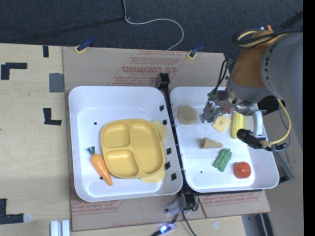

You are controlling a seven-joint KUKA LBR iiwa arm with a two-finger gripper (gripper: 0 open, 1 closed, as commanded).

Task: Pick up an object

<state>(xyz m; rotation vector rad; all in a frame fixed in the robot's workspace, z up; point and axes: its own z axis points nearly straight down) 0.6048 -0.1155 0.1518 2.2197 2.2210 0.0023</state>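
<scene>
My gripper (210, 113) hangs low over the back of the right bin (197, 178), between a round tan cookie (186, 114) on its left and a yellow cheese wedge (222, 124) on its right. Its dark fingers point down and nothing shows between them. Also in this bin lie a yellow corn cob (238, 123), a tan bread slice (211, 143), a green bean pod (222, 159) and a red tomato (242, 169).
The left bin (81, 107) holds a yellow divided plate (132, 148) and an orange carrot (101, 167) at the plate's front left. The arm's grey body and orange band fill the upper right. A black divider clip runs between the bins.
</scene>
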